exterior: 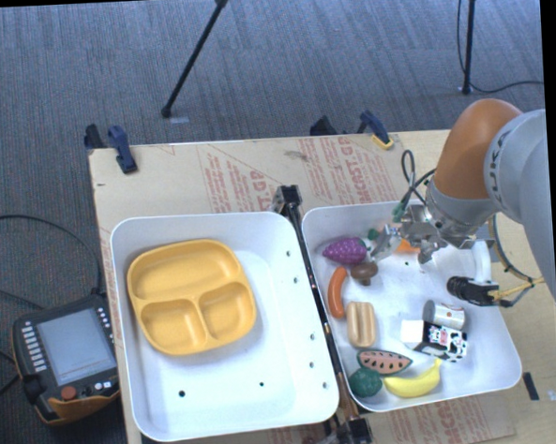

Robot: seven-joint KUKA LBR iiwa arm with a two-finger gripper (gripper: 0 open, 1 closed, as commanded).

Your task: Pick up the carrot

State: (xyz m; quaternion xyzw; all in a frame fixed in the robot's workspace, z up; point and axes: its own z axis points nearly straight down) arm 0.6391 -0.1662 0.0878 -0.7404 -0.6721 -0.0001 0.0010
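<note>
The carrot (337, 292) lies in the right bin (507, 343), hard against its left wall, just beside the divider between the two bins. It is a slim orange piece whose long axis runs roughly twelve to six, bowed a little, with its top end just under the grapes (345, 251) and its lower end beside the hot dog (361, 323).

The gripper (406, 238) hangs over the upper middle of the same bin, reaching in from three o'clock. From it the carrot lies at about eight o'clock — near, but apart, with the grapes and a small brown piece (364, 272) standing in between. Something orange peeks out right by the gripper; what it is I cannot tell.

Whether the gripper is spread or pressed together I cannot tell — the wrist and cabling clutter that spot.

My judgement: the pick is not yet begun, and the coming move turns on travelling toward eight o'clock and closing across the carrot's short side, three to nine. The bin wall on the nine o'clock side leaves little room, so a slip is likely.
</note>
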